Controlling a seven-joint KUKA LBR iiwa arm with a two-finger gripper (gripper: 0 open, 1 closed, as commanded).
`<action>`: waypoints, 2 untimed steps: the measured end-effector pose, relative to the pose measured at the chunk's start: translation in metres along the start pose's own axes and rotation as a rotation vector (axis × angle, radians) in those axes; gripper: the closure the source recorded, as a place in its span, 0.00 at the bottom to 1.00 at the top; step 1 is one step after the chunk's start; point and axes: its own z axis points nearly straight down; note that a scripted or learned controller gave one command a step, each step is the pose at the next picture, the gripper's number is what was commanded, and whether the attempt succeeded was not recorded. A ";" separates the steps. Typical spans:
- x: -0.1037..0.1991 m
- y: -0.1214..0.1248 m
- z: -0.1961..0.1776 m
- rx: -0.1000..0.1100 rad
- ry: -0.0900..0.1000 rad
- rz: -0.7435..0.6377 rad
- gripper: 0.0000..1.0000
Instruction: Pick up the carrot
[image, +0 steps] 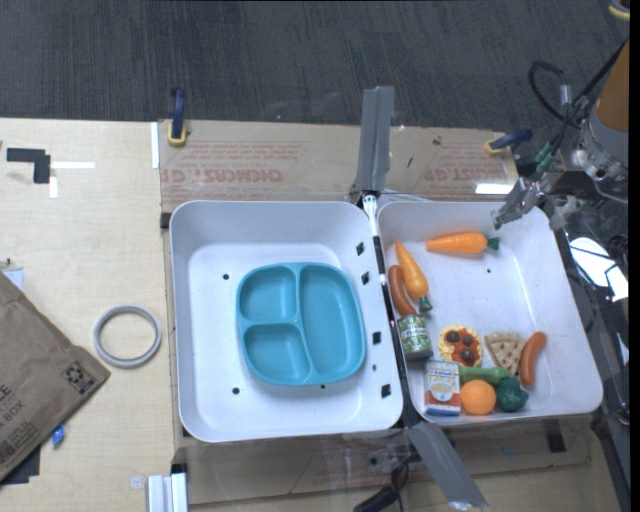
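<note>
An orange carrot (457, 243) with a green stem end lies on its side near the back of the right bin (560, 300), stem pointing right. A second carrot-like orange piece (412, 270) lies slanted along that bin's left wall. My gripper (506, 212) hangs over the bin's back right corner, just above and to the right of the first carrot's stem end, apart from it. Nothing is held in it.
The right bin also holds a sausage (398, 290), a small can (414, 337), a pizza piece (461, 345), a waffle wedge (503, 352), another sausage (532, 357), a juice box (442, 388), an orange (478, 397) and a green vegetable (511, 395). A teal divided plate (300, 325) lies in the left bin (200, 300). A tape ring (127, 334) rests on the bench.
</note>
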 end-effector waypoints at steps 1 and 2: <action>-0.009 0.036 0.115 0.000 0.001 0.067 0.00; -0.012 0.056 0.191 -0.001 0.000 0.102 0.00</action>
